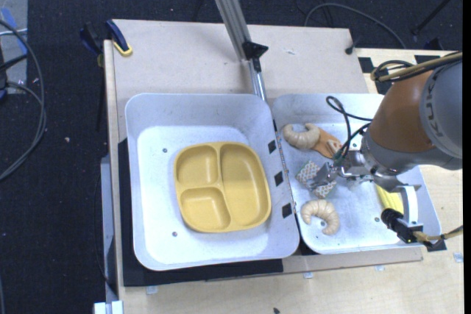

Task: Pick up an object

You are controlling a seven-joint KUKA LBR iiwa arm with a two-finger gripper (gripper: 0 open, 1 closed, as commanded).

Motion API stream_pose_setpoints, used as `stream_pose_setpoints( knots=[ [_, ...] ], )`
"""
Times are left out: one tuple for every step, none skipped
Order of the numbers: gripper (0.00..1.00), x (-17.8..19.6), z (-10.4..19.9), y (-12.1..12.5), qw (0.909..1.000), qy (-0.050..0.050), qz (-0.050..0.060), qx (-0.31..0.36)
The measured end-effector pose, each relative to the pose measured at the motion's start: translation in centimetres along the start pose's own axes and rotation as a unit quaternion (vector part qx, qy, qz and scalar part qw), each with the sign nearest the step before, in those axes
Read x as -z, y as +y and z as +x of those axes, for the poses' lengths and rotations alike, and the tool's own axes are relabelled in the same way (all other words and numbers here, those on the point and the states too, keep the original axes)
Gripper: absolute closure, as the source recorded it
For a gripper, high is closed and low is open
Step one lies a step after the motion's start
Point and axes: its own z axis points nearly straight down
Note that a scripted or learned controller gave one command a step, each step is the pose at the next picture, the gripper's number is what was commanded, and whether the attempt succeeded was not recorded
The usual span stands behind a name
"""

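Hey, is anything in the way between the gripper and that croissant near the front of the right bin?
Nothing visible blocks it. The gripper sits low in the right bin, by a grey mesh-like object. The croissant lies just in front of it on bare bin floor, with open space between them.

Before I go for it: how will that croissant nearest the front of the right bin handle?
The croissant is curved, so it will likely rock or pivot if pushed. Probably light for its size. It lies free on the right bin floor, so it may slide.
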Motion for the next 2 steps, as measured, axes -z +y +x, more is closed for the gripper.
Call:
stream_pose_setpoints(
  knots=[
    [1.00,1.3,-0.1,0.3,1.0000,-0.002,-0.005,-0.001],
    [1.00,7.6,-0.5,0.5,1.0000,-0.003,-0.001,0.000]
  ],
)
